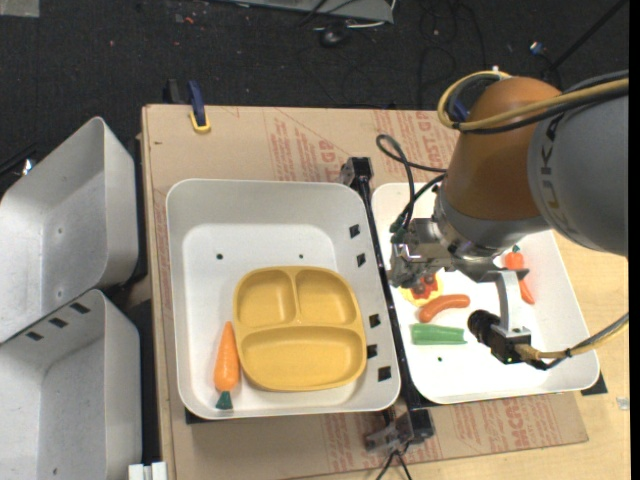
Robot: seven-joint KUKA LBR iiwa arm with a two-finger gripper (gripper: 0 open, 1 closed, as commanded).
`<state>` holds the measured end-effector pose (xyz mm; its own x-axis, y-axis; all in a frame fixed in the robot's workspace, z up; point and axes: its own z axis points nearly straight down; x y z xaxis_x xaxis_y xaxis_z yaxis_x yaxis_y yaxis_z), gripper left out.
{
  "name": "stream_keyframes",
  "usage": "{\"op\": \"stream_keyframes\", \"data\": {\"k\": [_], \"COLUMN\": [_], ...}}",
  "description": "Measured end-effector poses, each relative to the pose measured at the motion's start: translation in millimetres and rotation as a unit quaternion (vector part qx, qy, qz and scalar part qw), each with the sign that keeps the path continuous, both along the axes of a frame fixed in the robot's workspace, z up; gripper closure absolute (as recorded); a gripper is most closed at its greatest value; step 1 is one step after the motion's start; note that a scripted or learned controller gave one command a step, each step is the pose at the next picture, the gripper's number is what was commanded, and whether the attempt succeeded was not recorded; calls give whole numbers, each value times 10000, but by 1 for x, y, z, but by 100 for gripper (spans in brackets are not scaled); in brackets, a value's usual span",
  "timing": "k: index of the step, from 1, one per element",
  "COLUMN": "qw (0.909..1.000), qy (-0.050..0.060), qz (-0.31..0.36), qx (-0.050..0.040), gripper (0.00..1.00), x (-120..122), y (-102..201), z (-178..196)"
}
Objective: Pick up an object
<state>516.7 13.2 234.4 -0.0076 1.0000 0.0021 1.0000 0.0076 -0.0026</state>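
Note:
My gripper point(409, 264) hangs low over the left part of the right bin point(560, 368), below the orange wrist band. Just under it lies a small red and yellow toy point(426, 289), partly hidden by the gripper. An orange-red sausage point(443, 308) lies right below that toy. A flat green piece point(437, 335) rests a little nearer the front. Another orange piece point(521, 274) peeks out at the right, behind the arm. I see nothing clearly held.
The left bin point(190, 268) holds a yellow divided plate point(298, 328) and a toy carrot point(227, 358) beside it. A black divider point(378, 268) runs between the bins. Cables loop off the arm over the right bin. Two white trays point(60, 268) stand at the far left.

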Motion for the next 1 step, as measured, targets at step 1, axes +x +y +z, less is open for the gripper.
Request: {"op": "stream_keyframes", "data": {"k": [1], "qw": [10000], "qy": [-12], "qz": [4], "qx": [-2], "gripper": [100], "x": [3], "y": [56], "z": [8]}}
